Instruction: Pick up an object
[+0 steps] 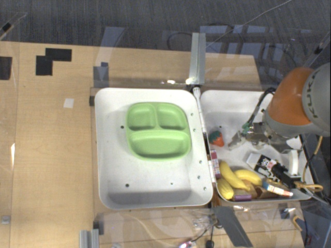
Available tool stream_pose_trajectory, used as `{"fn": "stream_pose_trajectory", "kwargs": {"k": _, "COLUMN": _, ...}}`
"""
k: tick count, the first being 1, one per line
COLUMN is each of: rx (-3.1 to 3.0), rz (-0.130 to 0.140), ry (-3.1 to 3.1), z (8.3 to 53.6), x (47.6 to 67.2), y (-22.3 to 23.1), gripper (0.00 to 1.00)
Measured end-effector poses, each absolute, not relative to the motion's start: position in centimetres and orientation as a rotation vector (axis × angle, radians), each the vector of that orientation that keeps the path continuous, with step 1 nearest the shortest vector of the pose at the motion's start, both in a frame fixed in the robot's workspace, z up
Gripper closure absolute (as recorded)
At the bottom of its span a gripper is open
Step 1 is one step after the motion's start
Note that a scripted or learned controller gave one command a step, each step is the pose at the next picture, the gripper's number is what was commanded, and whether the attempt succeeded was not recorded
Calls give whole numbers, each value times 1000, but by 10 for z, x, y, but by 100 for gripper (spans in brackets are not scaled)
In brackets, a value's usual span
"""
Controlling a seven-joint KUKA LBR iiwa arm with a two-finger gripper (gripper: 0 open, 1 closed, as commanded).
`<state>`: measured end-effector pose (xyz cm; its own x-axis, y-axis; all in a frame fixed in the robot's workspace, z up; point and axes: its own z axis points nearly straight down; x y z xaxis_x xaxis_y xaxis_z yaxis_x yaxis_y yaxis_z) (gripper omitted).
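The right bin (227, 105) holds several small objects. A small red and green toy, like a strawberry (216, 138), lies near its left wall. Two yellow bananas (231, 177) lie at the bin's front, with a purple piece (241, 196) and a marker-like stick (280, 190) beside them. A black and white packet (263, 163) sits right of the bananas. My gripper (247, 137) hangs low over the middle of this bin, just right of the red toy and above the bananas. I see nothing held in it.
The left bin (103, 154) carries a green divided plate (156, 129) in its middle. A metal divider post (196, 56) stands behind the seam between the bins. The arm's orange band (289, 105) looms over the right bin's right side.
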<state>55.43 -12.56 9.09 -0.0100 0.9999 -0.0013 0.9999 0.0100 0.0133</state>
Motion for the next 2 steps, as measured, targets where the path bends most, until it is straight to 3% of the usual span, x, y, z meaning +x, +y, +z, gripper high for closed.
{"fn": "stream_pose_trajectory", "kwargs": {"k": 1, "rx": 2003, "rz": 13, "ry": 2409, "z": 89, "x": 652, "y": -96, "gripper": 0}}
{"fn": "stream_pose_trajectory", "kwargs": {"k": 2, "rx": 1900, "rz": 12, "ry": 2487, "z": 91, "x": 568, "y": -108, "gripper": 0}}
